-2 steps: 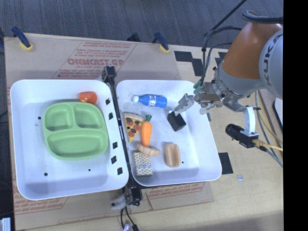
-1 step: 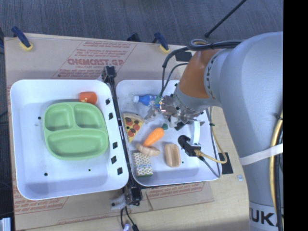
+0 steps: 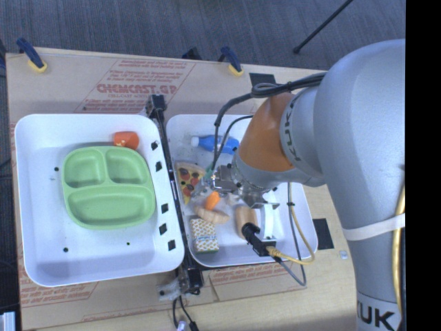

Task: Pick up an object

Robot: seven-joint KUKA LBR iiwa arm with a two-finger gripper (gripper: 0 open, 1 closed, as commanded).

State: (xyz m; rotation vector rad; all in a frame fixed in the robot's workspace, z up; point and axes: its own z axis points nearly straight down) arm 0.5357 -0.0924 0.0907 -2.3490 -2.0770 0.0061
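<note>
We see two shallow white bins side by side on the bench (image 3: 62,67). The left bin (image 3: 31,185) holds a green divided plate (image 3: 108,187) at its centre, and a small orange-red object (image 3: 125,140) lies just beyond the plate, near the bin's far edge. The right bin (image 3: 300,236) holds the loose objects: a blue-and-white bottle (image 3: 210,143) near its far edge, a flat card with red and dark spots (image 3: 189,178) along the edge nearest the left bin, a small orange piece (image 3: 212,200) near the middle, a pale tan bread-like piece (image 3: 210,216) just nearer than it, another tan roll-like piece (image 3: 244,217) beside that, and a checkered block (image 3: 204,238) at the near corner by the divider. The grey arm (image 3: 358,136) with its orange band (image 3: 265,143) reaches over the right bin, and its gripper (image 3: 231,183) sits low among these objects, just beside the orange piece. We cannot tell from this view how the gripper stands, nor whether it touches any object.
</note>
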